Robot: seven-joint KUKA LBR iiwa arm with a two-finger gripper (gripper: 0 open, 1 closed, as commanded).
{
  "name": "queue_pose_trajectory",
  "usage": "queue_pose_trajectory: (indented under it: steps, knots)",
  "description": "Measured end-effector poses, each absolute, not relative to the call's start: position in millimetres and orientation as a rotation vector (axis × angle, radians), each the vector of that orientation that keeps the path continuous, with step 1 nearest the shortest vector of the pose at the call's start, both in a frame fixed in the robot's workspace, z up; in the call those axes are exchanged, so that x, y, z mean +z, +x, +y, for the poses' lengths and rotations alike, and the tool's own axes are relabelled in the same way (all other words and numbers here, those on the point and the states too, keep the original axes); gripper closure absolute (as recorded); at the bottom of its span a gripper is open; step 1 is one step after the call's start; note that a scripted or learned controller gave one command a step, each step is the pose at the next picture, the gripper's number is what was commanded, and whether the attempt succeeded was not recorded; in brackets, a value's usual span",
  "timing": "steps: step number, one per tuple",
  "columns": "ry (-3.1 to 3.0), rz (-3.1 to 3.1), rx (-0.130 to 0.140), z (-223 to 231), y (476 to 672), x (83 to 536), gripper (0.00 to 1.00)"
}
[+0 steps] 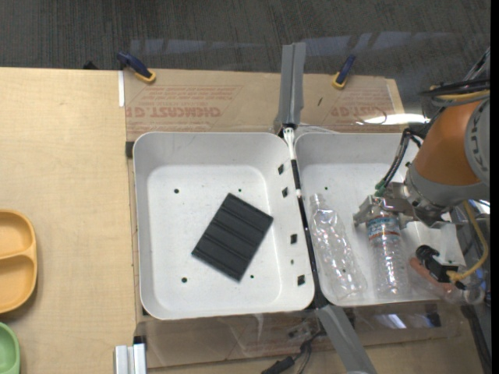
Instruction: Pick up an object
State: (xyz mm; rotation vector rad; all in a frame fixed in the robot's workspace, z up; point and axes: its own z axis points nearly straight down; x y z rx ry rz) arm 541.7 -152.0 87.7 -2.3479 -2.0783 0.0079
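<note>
A black ribbed rectangular pad (232, 236) lies tilted in the middle of the left white bin (142, 209). The right white bin (351, 150) holds two clear plastic bottles. One crumpled bottle (335, 248) lies along the bin's left side. The other bottle (387, 257), with a label near its top, lies to the right of it. My gripper (379, 210) hangs low over the top end of the labelled bottle. The grey arm with its orange band (452, 150) reaches in from the right.
An orange divided plate (15, 259) and a green item (6, 351) sit at the bench's left edge. Cardboard (203, 100) lies behind the bins, held by two clamps (136, 67) (343, 72). A grey divider bar (292, 84) runs between the bins. Cables (437, 267) hang by the arm.
</note>
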Motion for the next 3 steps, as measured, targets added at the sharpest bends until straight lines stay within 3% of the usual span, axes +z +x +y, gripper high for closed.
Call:
queue_pose_trajectory:
  steps: [1, 2, 3]
  knots:
    - [-2.348, -2.073, 0.013, -153, 541.6, 93, 1.00]
    - [-2.184, -2.252, 0.007, -110, 597.7, 197, 1.00]
    - [-2.177, -2.256, 0.010, -139, 602.8, 153, 1.00]
